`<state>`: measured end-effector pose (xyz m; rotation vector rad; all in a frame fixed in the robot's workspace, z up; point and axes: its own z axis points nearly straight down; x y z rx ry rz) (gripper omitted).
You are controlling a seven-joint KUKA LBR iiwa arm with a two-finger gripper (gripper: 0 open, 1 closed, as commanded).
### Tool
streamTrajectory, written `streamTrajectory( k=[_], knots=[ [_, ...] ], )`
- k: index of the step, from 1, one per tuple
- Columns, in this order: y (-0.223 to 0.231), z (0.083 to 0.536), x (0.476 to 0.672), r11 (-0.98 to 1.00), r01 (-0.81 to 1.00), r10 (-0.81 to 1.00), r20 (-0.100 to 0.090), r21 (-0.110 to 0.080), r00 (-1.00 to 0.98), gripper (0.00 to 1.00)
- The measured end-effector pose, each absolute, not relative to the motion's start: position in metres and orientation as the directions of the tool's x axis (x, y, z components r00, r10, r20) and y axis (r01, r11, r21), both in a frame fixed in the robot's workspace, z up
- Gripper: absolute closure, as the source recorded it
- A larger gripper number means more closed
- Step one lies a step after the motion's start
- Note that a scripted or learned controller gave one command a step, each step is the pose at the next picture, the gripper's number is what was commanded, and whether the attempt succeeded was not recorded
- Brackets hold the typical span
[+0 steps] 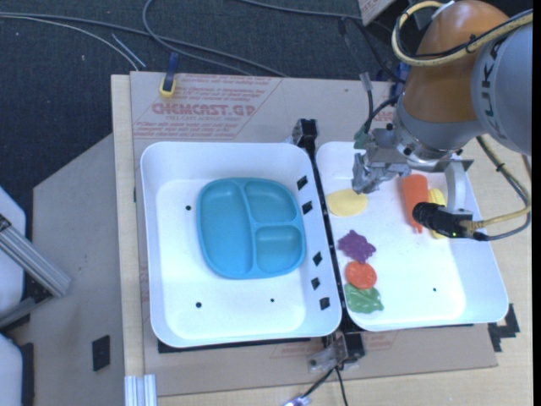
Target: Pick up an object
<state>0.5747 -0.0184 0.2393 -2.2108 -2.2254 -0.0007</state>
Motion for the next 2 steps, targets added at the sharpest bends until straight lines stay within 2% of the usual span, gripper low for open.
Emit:
streamTrajectory(
  k=[1, 2],
  knots=[
    [0.032, 0.231, 0.554, 0.005, 1.0, 1.0, 0.003, -0.005, -0.005, 1.0],
    [0.085, 0.219, 0.546, 0.006, 1.0, 1.0, 0.003, -0.004, -0.006, 1.0]
  ],
)
